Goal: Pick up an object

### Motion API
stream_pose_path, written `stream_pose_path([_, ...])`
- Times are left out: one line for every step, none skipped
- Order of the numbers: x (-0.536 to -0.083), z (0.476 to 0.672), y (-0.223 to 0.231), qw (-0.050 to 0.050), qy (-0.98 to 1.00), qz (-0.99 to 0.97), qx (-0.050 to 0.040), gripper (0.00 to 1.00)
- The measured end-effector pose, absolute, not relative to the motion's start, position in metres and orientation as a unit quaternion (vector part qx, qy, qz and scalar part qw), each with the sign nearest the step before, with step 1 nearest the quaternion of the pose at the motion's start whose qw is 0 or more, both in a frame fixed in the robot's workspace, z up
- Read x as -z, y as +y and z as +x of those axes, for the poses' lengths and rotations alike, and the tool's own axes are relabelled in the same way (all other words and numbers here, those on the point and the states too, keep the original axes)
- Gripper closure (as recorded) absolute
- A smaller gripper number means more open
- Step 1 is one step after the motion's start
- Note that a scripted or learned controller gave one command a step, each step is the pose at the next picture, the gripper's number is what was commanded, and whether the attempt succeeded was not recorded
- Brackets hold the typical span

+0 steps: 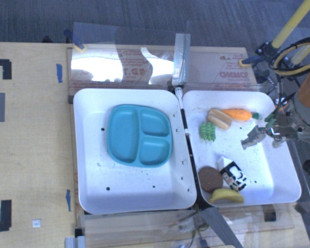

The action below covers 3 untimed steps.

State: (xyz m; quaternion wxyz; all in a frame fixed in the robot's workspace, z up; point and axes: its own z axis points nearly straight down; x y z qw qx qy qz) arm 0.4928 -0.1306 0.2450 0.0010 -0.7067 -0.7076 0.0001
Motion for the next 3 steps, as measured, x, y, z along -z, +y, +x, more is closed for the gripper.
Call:
stream_pose_path([-0.113,0.492,-0.139,-0.014,-0.723,-0.691,0.0098,0.0])
stream_pose_path([-0.091,0.486,-0.099,-0.007,-0.755,-0.656,0.0061,0.0])
stream_pose_path([-0.103,0.487,-0.102,-0.01,-0.753,-0.657,0.0066,1.0])
